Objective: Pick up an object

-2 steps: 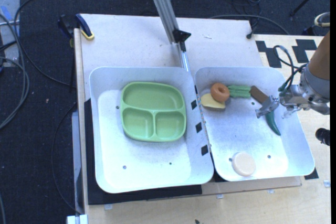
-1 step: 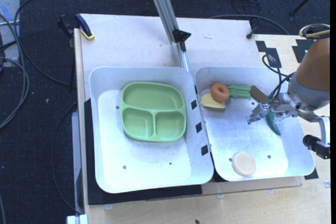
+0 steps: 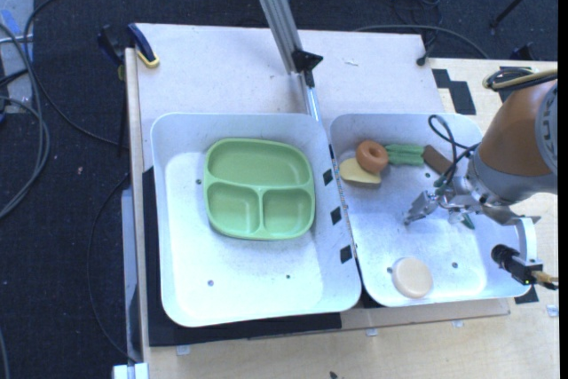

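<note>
The left bin (image 3: 177, 280) holds a green divided plate (image 3: 260, 188). The right bin (image 3: 461, 284) holds a brown doughnut (image 3: 372, 156) resting on a pale yellow wedge (image 3: 358, 174), a green item (image 3: 405, 154) just beside them, and a cream disc (image 3: 413, 277) near the front wall. The end effector (image 3: 424, 209) hangs over the right bin's floor, fingers spread, pinching nothing.

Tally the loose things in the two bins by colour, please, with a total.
Green: 2, the divided plate and the stick
Orange-brown: 1, the doughnut
Yellow: 1, the wedge
Cream: 1, the round disc
Brown: 1, the block
Total: 6
</note>
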`<state>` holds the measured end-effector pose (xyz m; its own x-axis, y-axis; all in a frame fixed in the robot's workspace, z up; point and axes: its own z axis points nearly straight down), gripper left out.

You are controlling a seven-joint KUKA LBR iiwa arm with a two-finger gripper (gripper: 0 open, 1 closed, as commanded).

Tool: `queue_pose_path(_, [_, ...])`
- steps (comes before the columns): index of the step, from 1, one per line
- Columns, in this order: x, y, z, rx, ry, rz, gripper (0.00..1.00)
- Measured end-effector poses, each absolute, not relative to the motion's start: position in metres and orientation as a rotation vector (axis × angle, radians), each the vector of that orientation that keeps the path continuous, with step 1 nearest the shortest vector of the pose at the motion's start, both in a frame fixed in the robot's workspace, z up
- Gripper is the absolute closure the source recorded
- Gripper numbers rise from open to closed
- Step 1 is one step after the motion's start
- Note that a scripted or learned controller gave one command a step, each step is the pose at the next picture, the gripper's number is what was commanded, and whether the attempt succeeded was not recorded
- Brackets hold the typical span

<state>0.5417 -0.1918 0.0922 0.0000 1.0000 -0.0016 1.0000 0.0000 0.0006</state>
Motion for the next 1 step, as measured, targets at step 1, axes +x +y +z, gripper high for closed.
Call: queue_pose_path(1, [0.5428,-0.1922,0.0943,2.22,2.219,0.002,0.0])
